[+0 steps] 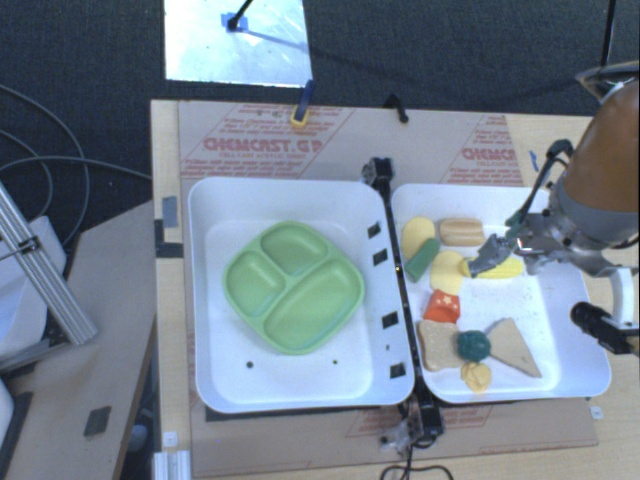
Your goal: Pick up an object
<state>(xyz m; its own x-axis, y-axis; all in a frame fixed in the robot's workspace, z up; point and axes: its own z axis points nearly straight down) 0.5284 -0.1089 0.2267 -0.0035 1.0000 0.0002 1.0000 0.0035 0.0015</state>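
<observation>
The right bin holds several toy foods: a yellow lemon-like piece, a tan bun, a green pickle, a yellow block, a red-orange piece, a slice of bread, a teal ball, a tan wedge and a small yellow lump. My gripper hangs low over the bin's upper middle, right by a yellow banana-like piece. Nothing visibly sits between its fingers.
The left bin carries a green divided plate. A black divider with clips runs between the bins. The arm's body covers the right bin's far right side. A silver sheet lies beyond the bench.
</observation>
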